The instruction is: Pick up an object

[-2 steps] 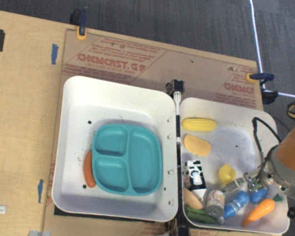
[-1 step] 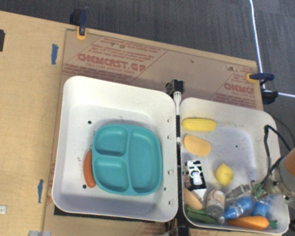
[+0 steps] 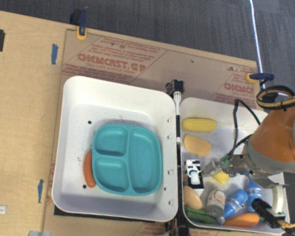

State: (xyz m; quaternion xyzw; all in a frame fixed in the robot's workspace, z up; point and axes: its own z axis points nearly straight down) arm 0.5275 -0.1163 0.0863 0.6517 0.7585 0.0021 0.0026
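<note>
Over the right bin (image 3: pixel 225 112) the gripper (image 3: pixel 219 168) hangs low, jaws' state impossible to tell, crowded by a yellow block (image 3: pixel 220 178), corn cob (image 3: pixel 199 124), potato (image 3: pixel 197 145), blue bottle (image 3: pixel 237 200), can (image 3: pixel 215 200) and carrot (image 3: pixel 242 219).

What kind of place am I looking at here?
Probably a robotics lab test bench: a robot arm reaches over two white bins, one with a teal divided plate, the other with toy food such as a corn cob, on clamped cardboard.
</note>
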